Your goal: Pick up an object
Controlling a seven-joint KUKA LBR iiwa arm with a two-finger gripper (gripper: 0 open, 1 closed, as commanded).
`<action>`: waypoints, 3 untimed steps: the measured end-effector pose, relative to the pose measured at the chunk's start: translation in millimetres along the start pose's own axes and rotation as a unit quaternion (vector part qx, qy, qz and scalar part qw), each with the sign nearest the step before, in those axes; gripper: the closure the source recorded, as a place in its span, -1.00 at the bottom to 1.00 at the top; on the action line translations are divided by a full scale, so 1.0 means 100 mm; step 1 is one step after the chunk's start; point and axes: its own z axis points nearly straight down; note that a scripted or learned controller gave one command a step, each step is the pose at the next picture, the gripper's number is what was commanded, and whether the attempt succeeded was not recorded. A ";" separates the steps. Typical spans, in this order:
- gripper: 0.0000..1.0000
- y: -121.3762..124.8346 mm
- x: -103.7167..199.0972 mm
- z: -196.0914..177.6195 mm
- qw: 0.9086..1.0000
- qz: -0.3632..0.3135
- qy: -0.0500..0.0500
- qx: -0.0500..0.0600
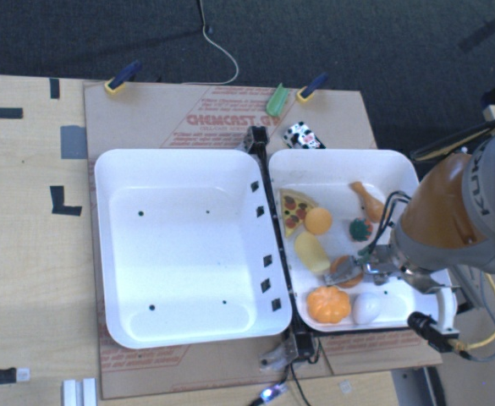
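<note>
Camera view: I take the right bin point(399, 166) as my reference. The arm point(450, 214) enters over its right wall, and the gripper point(367, 267) sits low inside the bin, toward its near half. I cannot tell how the gripper is set. Just left of the gripper lies a brownish piece point(345, 269), touching or nearly touching it. At the bin's near wall I see an orange pumpkin point(328, 304) with a white egg point(367, 309) beside it. Along the left wall lie a pizza slice point(293, 210), an orange ball point(318, 221) and a yellow lemon point(311, 252). A green piece point(360, 227) lies near the centre.
</note>
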 end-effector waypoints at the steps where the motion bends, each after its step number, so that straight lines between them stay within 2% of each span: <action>1: -1.00 0.98 0.12 0.00 1.000 -0.005 0.000 -0.004; 2: -1.00 1.46 0.60 -0.02 1.000 -0.004 -0.001 -0.004; 3: -1.00 0.90 0.66 0.01 1.000 -0.002 0.000 0.001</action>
